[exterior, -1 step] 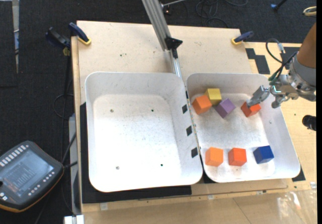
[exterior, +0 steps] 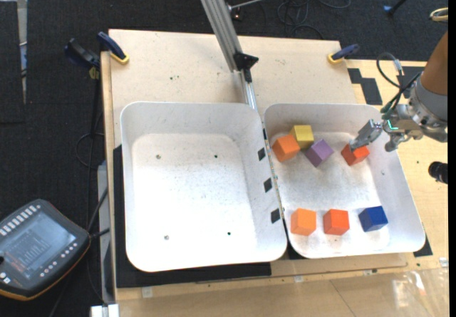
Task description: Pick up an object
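The right bin (exterior: 399,187) holds several small blocks. An orange block (exterior: 286,146), a yellow block (exterior: 303,134) and a purple block (exterior: 319,152) cluster at its back left. A red block (exterior: 355,154) lies at the back right. Along the front sit an orange block (exterior: 303,221), a red-orange block (exterior: 336,221) and a blue block (exterior: 372,218). My gripper (exterior: 380,139) hangs over the bin's back right corner, open. Its left finger (exterior: 366,133) touches or overlaps the red block's top; the block is not between the fingers.
The left bin (exterior: 142,166) lies beside the right one, sharing a middle rim. A slanted metal pole (exterior: 214,9) crosses the back of the bench. Clamps (exterior: 114,48) sit at the bench's back corners. A teach pendant (exterior: 35,244) lies off the bench at the front left.
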Available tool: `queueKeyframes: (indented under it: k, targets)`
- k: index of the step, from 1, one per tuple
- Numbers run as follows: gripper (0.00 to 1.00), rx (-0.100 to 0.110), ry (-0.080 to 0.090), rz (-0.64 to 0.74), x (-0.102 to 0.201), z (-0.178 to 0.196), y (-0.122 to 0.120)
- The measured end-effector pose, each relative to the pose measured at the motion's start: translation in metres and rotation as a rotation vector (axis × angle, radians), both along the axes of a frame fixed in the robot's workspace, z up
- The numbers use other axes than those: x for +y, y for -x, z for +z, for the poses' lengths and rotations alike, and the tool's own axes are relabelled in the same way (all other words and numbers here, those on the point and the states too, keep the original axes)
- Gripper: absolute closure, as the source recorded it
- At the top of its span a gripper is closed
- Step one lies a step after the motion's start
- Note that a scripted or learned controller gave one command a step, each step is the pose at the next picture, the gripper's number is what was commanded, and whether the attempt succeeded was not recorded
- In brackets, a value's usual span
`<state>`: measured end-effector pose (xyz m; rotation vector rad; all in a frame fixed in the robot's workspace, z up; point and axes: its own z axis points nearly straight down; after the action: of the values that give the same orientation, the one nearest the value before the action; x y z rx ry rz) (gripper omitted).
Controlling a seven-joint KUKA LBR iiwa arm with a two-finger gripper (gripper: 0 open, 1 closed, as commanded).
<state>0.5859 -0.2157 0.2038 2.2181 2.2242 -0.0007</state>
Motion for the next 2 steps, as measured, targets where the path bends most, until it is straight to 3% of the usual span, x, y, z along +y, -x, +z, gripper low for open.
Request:
queueKeyframes:
  k: [2]
  targets:
    - [0.0, 0.004, -0.002, -0.003, -0.002, -0.104, 0.011]
